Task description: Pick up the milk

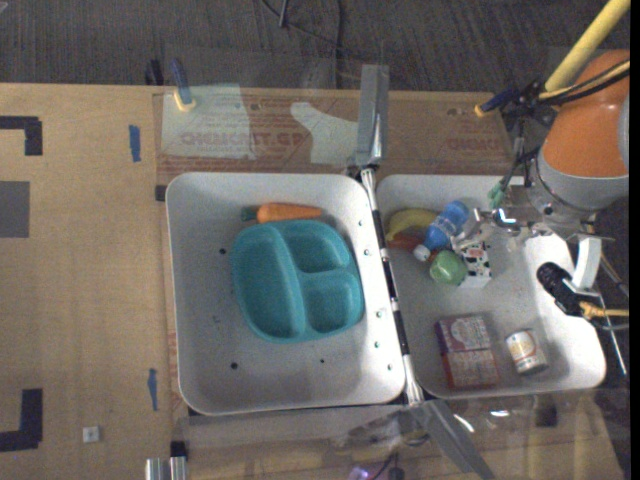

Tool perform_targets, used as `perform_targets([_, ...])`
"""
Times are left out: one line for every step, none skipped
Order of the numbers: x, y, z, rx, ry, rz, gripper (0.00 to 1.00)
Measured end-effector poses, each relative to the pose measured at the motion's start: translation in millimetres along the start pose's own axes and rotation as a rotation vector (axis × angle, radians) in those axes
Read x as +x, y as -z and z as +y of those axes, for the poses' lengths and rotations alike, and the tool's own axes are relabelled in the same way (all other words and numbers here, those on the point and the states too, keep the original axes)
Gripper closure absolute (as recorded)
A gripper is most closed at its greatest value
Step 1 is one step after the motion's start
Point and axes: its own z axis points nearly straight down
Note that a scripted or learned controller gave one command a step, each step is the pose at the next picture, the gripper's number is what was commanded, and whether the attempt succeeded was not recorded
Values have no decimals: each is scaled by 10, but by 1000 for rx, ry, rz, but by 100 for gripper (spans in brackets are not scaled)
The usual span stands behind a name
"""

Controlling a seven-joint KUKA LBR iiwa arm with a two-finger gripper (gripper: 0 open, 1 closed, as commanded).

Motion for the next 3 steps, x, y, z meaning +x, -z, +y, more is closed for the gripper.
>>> perform_targets([-121,-916,143,-4,50,-2,0])
perform_targets([-150,-813,145,-7,44,-3,100])
perform_targets([-32,-610,-303,2,-77,1,100])
